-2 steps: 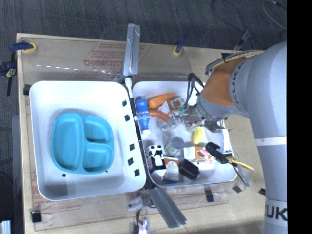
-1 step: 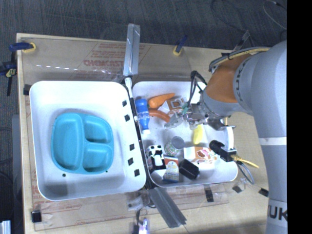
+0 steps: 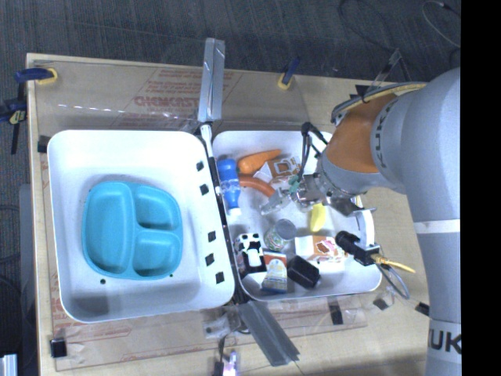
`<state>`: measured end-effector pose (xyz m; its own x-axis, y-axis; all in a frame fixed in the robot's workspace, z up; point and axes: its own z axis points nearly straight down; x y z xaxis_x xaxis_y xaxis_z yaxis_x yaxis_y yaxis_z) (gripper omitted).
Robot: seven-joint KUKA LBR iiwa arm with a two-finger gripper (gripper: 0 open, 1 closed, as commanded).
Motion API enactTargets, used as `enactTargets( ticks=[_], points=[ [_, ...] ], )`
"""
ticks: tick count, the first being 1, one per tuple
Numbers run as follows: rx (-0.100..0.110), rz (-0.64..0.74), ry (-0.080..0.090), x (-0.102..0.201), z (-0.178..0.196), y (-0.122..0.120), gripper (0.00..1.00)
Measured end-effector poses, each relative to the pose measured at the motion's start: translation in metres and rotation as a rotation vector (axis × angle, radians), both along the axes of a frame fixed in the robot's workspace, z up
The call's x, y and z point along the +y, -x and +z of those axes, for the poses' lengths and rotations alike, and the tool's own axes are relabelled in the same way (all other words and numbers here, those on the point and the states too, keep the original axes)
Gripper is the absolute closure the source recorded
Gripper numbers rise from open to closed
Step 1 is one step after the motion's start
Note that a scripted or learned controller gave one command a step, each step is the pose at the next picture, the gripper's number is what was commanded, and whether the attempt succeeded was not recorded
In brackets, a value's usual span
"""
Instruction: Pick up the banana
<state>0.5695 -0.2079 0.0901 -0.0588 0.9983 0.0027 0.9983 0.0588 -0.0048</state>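
The banana is a short yellow piece lying among clutter in the right bin, toward its right side. My gripper hangs low over the bin's middle, just up and left of the banana, below the orange-banded wrist. The gripper's dark body partly covers the items under it, and the banana's upper end sits right at its lower edge. I see nothing clearly held.
The right bin also holds a blue bottle, an orange carrot, a grey can, a black block, a printed box and a black-and-white toy. A blue divided plate lies in the left bin.
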Motion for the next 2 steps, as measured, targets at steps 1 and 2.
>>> enactTargets(
  ticks=[1,2],
  points=[
    [-0.001,0.241,-0.001,-0.002,0.029,0.042,0.00],
    [-0.003,0.224,0.001,-0.003,0.091,0.044,0.00]
  ],
)
